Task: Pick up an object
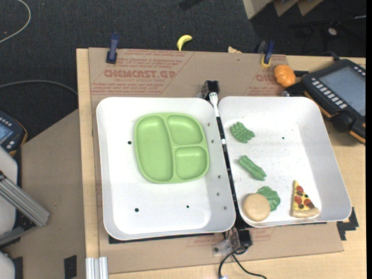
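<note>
- You had two white bins side by side on a brown board (145,74); the left bin (116,156) and the right bin (302,127) met along a dark seam in the middle.
- In the left bin you would have seen one green divided plate (172,147), lying flat toward the bin's far half, with three compartments.
- The things you could pick up all lay in the right bin, mostly on its left side and near edge.
- A ruffled green piece (242,133) lay farthest back, close to the seam.
- A long green piece (251,167) lay nearer, set at a slant.
- At the near edge, a round tan bun (256,207) touched a small green leafy piece (271,196).
- A toy pizza slice (303,201) lay to their right, apart from them, point toward the far side.
- Beyond the bins you had two blue clamps (112,48) on the board's far edge, a small yellow object (184,40), an orange object (284,75) and a handheld pendant (340,92).
</note>
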Tool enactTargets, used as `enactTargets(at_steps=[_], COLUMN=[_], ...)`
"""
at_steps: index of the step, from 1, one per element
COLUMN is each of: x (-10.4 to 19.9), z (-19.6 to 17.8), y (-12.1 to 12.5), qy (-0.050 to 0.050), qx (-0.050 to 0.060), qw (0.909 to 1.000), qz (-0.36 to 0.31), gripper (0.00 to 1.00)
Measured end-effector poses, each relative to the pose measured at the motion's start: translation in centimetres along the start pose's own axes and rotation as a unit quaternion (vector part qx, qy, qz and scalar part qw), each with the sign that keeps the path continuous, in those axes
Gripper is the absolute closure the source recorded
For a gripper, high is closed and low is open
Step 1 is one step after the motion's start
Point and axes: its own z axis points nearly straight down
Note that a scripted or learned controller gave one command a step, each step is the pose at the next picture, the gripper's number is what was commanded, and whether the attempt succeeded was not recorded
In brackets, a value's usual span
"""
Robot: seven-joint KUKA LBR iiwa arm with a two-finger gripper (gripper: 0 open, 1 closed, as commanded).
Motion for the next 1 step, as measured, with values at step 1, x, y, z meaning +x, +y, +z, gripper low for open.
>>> enactTargets(at_steps=[1], x=[6.1], z=[6.81], y=[-4.32], qy=[0.001], qx=[0.001], qw=[1.0], qz=[-0.003], gripper=[1.0])
